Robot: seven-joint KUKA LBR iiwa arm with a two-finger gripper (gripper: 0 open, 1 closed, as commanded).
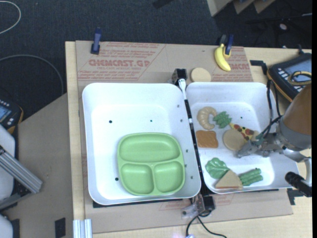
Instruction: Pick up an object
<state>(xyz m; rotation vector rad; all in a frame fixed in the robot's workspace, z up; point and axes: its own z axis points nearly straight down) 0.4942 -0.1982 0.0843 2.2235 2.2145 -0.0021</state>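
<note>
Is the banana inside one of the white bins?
No, the banana lies on the brown board behind the right bin, outside its rim.

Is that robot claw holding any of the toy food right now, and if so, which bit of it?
It cannot be told. The gripper sits low in the right bin, beside the round cookie and pizza slice, but no item visibly sits between its tips.

Round tan cookie (232, 140) lies flat just beside the orange toast square (207, 139); pizza slice (242, 130) touches the cookie's far edge.
</note>
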